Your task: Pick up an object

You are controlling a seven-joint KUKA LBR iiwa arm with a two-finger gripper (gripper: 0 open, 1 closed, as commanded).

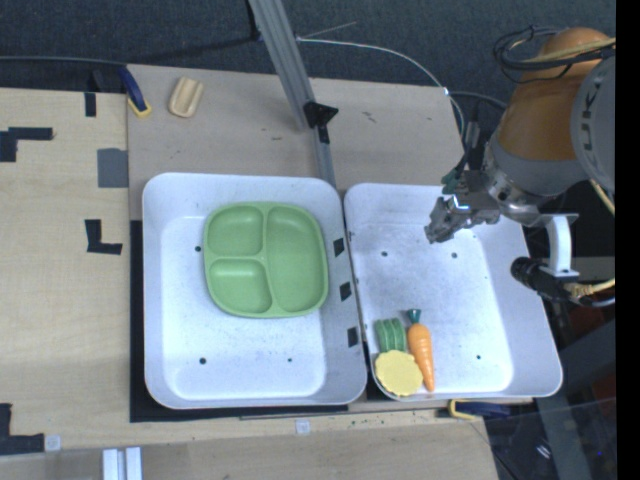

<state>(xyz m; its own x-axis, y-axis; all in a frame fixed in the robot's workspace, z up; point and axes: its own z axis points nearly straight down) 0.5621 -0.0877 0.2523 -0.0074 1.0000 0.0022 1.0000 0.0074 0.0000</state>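
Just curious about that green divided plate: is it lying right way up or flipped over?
Right way up. The green plate lies flat in the left bin, and its three hollow sections face the camera.

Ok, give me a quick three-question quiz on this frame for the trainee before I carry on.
1. True or false: the green divided plate lies in the left bin.
2. Which item lies beside the carrot in the right bin? A) yellow round piece B) blue cup C) red block
3. Over which bin is the gripper?

Key: 1 true. 2 A. 3 the right bin, near its far edge, apart from the food items.
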